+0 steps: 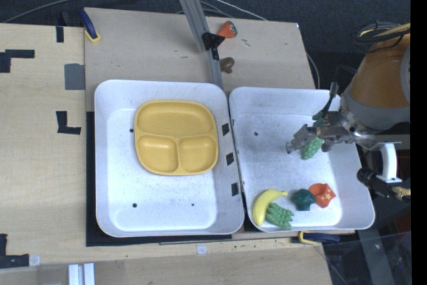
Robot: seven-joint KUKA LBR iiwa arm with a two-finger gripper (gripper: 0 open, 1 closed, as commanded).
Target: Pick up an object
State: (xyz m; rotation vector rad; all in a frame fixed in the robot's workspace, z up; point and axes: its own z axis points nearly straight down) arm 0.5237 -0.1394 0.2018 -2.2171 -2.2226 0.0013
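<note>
Two white bins sit side by side on the tabletop [40, 143]: the left bin [110, 210] carries a yellow divided plate [177, 137], the right bin [267, 110] holds the toys. And the arm [380, 87] is in from the right, its pincer [308, 142] down in the right bin at a small green object [311, 149], which appears pinched between the fingers. Grasp step, I'd say; next comes a clean lift. Banana [261, 201], green cluster [279, 215], teal piece [303, 198] and red piece [323, 194] wait near the front wall.

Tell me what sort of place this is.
Probably a robotics lab's pick-and-place test bench: two white bins on a taped plywood bench, toy food such as a banana, and a robot gripper.
</note>
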